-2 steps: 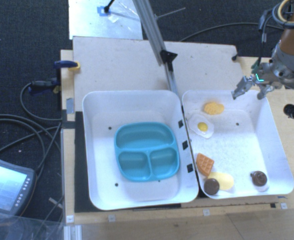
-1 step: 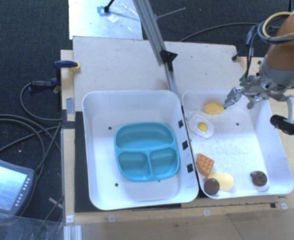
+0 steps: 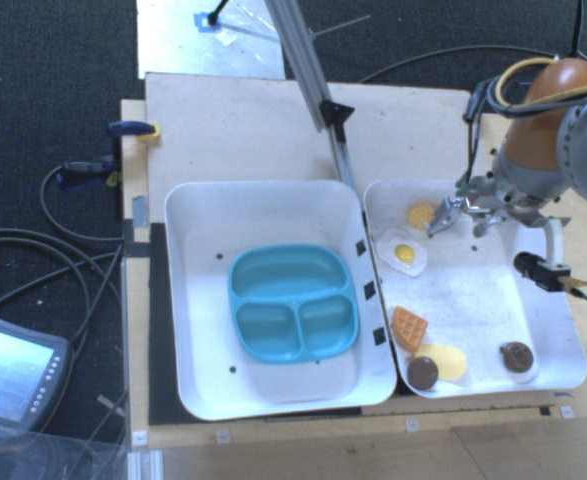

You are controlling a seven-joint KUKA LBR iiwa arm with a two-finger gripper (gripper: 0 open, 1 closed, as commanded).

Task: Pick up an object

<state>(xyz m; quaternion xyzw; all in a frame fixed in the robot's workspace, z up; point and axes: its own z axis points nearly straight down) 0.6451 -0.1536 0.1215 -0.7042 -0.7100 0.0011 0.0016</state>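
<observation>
So the gripper (image 3: 465, 215) sits at 12 o'clock in the right bin (image 3: 548, 368), can't tell its state. Fried egg (image 3: 404, 254) is just at its 7 o'clock, waffle (image 3: 408, 326) further down. Left bin (image 3: 193, 268) has 1 blue tray (image 3: 293, 301).

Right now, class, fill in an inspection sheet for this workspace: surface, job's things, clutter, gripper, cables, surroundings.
Surface: pale bench bearing two shallow white bins side by side.
Job's things: right bin holds a toy fried egg, orange waffle piece, yellow oval piece, two brown round pieces.
Clutter: blue three-compartment tray in the left bin.
Gripper: metal two-finger gripper above the right bin's far end; nothing seen held.
Cables: black cables on the floor.
Surroundings: dark carpet, handheld control pendant.
</observation>
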